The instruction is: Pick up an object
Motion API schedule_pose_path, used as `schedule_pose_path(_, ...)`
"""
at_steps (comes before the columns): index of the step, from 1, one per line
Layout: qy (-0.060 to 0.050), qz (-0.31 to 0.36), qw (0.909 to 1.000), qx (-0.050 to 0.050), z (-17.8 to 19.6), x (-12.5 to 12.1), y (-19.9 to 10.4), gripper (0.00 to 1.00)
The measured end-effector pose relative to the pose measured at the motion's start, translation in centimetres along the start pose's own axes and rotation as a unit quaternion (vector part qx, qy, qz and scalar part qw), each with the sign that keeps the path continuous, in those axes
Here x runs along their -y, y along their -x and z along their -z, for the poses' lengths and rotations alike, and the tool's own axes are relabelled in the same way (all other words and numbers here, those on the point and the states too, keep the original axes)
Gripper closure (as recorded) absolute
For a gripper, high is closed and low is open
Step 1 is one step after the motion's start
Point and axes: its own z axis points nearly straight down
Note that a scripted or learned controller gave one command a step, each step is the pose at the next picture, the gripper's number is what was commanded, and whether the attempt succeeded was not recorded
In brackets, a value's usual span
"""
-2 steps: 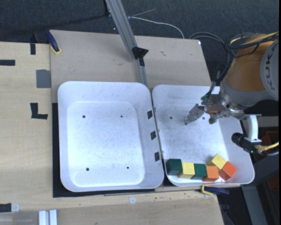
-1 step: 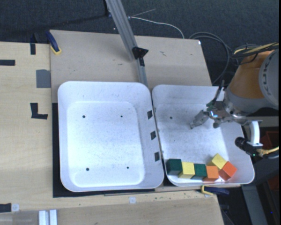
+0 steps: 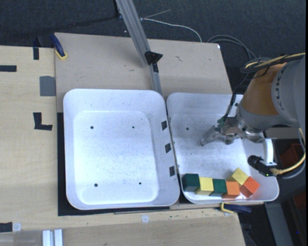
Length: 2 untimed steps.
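Note:
Several coloured blocks lie in a row along the near wall of the right bin (image 3: 195,106): a dark green block (image 3: 191,181), a yellow block (image 3: 206,184), a green block (image 3: 219,187), an orange block (image 3: 232,189), a second yellow block (image 3: 239,176) and a red-orange block (image 3: 250,186). My gripper (image 3: 209,138) hangs low over the bare middle of the right bin, pointing left. It is well above the row in the picture and apart from every block. Nothing shows in its grasp.
The left bin (image 3: 72,137) sits beside the right one, with black clips along the shared wall. A grey metal pole (image 3: 136,24) slants in from the top. The arm's grey body and orange band (image 3: 259,94) cover the right bin's right side.

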Motion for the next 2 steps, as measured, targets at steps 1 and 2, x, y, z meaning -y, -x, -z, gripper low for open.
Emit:
schedule_pose_path(1, 0.006, 0.001, 1.0000, 0.002, 16.5, -1.0, 0.7, 0.00)
schedule_pose_path(2, 0.004, 0.002, 1.0000, 0.001, 15.9, -7.9, 1.1, 0.00)
